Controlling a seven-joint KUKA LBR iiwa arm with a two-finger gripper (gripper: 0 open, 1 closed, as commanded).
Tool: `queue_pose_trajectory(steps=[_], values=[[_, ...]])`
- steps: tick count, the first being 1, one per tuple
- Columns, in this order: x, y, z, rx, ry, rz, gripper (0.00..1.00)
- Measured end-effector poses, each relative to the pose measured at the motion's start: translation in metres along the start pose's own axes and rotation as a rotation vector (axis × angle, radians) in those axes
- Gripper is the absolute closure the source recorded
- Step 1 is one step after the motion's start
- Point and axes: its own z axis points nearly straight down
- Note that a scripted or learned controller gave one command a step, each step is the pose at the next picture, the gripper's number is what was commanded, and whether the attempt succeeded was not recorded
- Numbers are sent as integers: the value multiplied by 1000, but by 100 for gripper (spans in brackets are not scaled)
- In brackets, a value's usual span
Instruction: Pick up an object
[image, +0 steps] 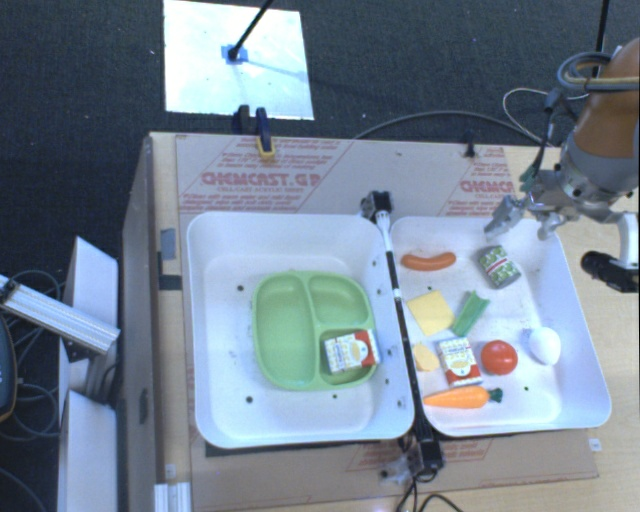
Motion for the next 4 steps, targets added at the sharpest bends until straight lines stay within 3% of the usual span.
queue_pose_trajectory(steps=[1, 2, 3, 4], values=[[-22, -32, 136, 2, 0, 2, 0], [-5, 21, 140, 27, 6, -2, 0], [-6, -40, 136, 0, 0, 2, 0], [23, 26, 135, -1, 1, -1, 0]])
